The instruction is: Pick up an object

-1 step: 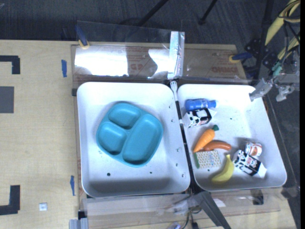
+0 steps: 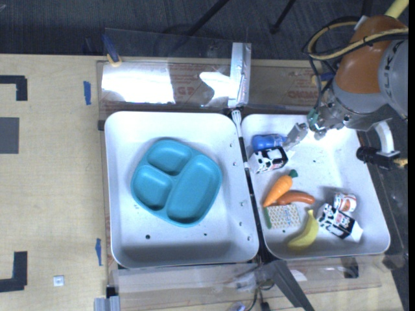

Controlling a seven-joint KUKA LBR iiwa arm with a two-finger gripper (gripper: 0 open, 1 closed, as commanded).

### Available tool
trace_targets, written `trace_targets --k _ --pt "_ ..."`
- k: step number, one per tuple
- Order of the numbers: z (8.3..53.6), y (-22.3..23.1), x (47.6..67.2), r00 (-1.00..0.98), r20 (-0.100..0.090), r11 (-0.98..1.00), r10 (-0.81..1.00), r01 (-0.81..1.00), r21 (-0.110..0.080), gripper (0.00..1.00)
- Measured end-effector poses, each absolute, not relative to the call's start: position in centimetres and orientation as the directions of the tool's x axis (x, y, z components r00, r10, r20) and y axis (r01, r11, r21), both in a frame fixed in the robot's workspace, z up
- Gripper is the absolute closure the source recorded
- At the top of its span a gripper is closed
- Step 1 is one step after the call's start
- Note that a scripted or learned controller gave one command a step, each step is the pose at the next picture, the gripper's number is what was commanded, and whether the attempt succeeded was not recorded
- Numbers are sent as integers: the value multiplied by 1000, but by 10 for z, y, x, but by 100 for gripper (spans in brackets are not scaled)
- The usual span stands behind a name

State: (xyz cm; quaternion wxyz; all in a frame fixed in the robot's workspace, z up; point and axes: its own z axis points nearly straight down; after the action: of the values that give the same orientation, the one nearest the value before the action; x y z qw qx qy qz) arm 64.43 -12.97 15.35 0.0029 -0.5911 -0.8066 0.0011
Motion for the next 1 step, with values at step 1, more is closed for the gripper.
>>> trace_targets --k 1 --pt "148 -100 594 -453 3 453 892 892 -3 0"
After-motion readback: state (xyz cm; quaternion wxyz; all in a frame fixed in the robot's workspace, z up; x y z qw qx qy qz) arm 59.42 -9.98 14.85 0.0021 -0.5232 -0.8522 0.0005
